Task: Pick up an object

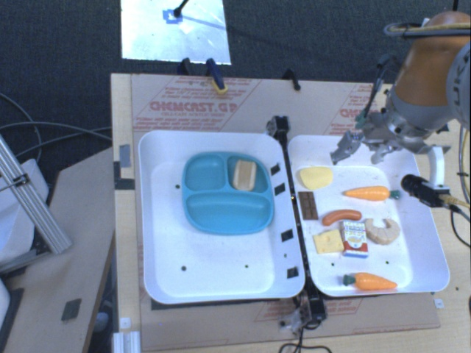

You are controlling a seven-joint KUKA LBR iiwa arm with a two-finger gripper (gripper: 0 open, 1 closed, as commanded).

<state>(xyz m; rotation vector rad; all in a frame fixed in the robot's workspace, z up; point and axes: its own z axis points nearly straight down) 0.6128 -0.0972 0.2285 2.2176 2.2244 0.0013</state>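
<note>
Item: claw point(344, 153), upper right of frame, above the right bin point(434, 271); its spread you could not tell. Nearest target: yellow piece point(315, 176), just below it. You should descend squarely, centring before closing.

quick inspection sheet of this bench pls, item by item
surface: two white bins side by side, left bin, right bin, on a printed board.
job's things: right bin holds a yellow piece, two carrots, sausage, brown bar, cheese, small carton, pale lump.
clutter: blue tray in the left bin, with a tan block in its upper right compartment.
claw: claw above the right bin's far edge, nothing seen between its fingers.
cables: dark cables at left; wires at the near edge.
surroundings: shiny plate on dark carpet; metal frame at left.
</note>
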